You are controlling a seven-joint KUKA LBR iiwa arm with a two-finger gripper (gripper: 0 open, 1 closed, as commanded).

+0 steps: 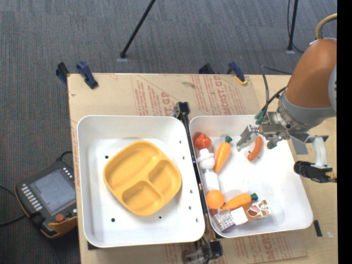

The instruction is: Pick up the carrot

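Camera view: two carrots lie in the right bin. The upper carrot lies tilted, leaf end up and to the right, beside a tomato; the lower carrot lies near a carton. The pincer hangs just right of the upper carrot, above a sausage; whether it is released or clenched, I cannot tell.

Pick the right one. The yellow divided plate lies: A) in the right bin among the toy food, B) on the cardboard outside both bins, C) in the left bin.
C: the yellow divided plate lies flat inside the left bin, while the carrots and other toy food sit in the right bin.
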